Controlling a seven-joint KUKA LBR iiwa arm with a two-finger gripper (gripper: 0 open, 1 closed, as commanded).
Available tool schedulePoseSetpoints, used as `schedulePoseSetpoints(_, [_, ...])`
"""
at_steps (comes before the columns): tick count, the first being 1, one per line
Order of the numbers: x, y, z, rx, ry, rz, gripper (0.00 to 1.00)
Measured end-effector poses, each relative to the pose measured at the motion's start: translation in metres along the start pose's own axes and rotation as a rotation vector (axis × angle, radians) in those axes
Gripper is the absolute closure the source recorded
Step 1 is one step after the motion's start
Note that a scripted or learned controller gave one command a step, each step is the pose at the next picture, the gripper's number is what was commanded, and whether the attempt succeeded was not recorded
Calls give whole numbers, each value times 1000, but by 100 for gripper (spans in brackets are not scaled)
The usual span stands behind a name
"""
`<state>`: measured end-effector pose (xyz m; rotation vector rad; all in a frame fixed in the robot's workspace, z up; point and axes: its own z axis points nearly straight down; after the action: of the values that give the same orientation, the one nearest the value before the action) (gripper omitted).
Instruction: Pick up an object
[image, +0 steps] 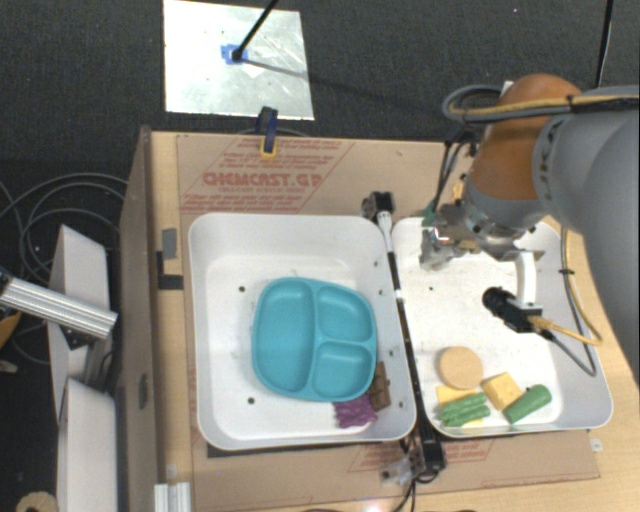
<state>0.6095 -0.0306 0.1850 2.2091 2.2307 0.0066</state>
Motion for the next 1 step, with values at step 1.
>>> schedulePoseSetpoints(1, [31, 63, -16, -5, 0, 1, 100])
